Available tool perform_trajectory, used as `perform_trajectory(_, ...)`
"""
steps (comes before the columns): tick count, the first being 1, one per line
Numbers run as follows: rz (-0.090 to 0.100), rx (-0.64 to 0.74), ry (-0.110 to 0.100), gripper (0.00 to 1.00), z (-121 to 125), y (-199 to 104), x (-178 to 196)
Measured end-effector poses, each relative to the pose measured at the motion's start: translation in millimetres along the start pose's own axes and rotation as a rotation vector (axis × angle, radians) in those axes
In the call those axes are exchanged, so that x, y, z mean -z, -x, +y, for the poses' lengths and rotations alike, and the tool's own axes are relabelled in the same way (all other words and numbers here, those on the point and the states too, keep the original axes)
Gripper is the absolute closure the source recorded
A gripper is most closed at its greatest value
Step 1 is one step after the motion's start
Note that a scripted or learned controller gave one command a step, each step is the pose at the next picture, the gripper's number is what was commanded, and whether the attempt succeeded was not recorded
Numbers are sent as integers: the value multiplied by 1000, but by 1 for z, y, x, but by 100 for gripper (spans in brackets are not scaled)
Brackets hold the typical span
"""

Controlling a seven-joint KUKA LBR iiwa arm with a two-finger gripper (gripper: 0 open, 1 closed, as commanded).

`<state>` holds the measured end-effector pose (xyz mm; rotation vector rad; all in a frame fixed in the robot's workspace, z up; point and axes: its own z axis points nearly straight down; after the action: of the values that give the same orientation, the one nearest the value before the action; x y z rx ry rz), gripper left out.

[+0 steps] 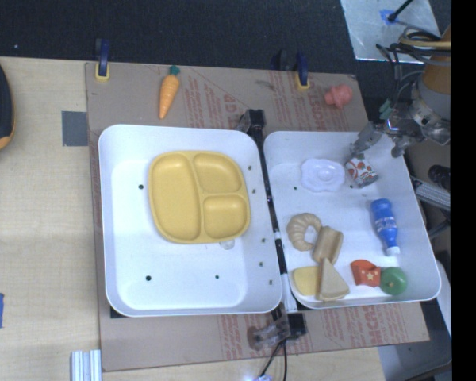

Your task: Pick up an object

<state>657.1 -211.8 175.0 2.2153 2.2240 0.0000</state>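
Objects lie scattered in the right bin [425,236]: a white fried egg [321,174] at its far middle, a small red-and-white cup [360,171] just right of the egg, a blue bottle [384,225] by the right wall, a croissant [303,229] near the middle with a bread slice [328,244] touching its right side, a cheese wedge [319,281] at the near left corner, and a red pepper [365,273] beside a green ball [394,280] at the near right corner.

The gripper [379,137] hangs over the far right corner of that bin, just beyond the cup, with its two fingers spread apart and nothing between them. The arm comes in from the right edge.

The left bin [127,284] holds a yellow divided plate [198,194], lying flat in its far half.

On the brown board beyond the bins, a toy carrot [168,93] lies past the left bin, and a pink lump [339,95] lies past the right bin.
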Motion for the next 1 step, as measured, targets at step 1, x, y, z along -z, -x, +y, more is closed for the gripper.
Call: perform_trajectory(1, 2, 3, -11, 0, -2, -1, -70)
